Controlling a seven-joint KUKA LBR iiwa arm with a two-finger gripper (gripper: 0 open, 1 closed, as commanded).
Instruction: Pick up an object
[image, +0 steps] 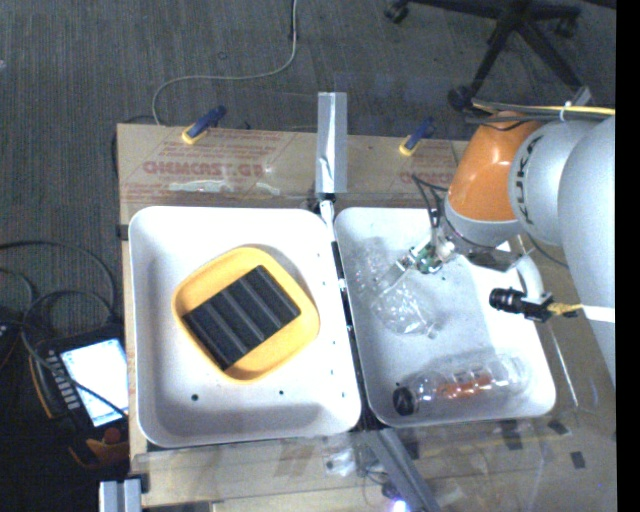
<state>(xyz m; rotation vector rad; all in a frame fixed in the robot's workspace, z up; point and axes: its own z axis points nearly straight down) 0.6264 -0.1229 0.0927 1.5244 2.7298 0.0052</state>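
Note:
In the left bin (160, 400) lies a yellow pad with a black ribbed top (246, 311), slightly tilted. The right bin (540, 395) holds a clear plastic bottle with a black cap (460, 385) lying along its front wall. A crumpled clear plastic piece (397, 296) lies near that bin's middle left. My gripper (428, 257) hangs low over the back of the right bin, just right of and behind the crumpled plastic. The orange band of the arm (490, 190) covers most of the gripper from above.
The grey arm (590, 200) fills the right side over the right bin's far corner. A black cylinder with a cable (515, 300) juts out over that bin's right part. A metal post (331, 140) stands behind the wall between the bins.

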